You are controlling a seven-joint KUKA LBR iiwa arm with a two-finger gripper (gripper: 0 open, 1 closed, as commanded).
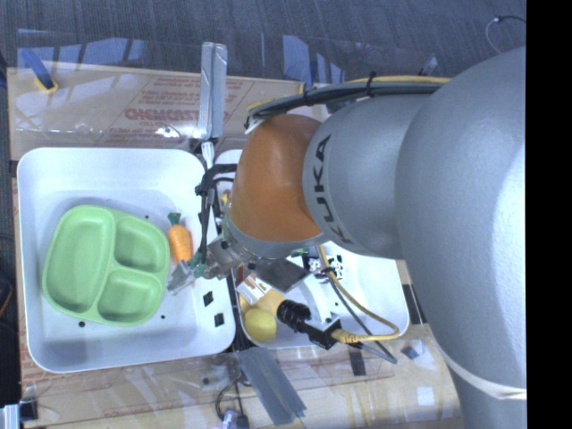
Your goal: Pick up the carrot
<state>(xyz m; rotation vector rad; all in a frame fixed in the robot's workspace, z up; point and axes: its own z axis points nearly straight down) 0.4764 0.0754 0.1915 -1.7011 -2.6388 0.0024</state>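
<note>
While the carrot (180,240) lies unlifted beside the green plate (105,264), I can't tell the gripper's (185,273) state; grasp pending.

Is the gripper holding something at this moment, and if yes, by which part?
Nothing is visibly held. The gripper is in the left bin, just below the carrot and beside the green tray.

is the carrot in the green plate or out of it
Out of it. The carrot lies on the floor of the left bin, beside the right rim of the green plate, with the gripper just below it.
</note>
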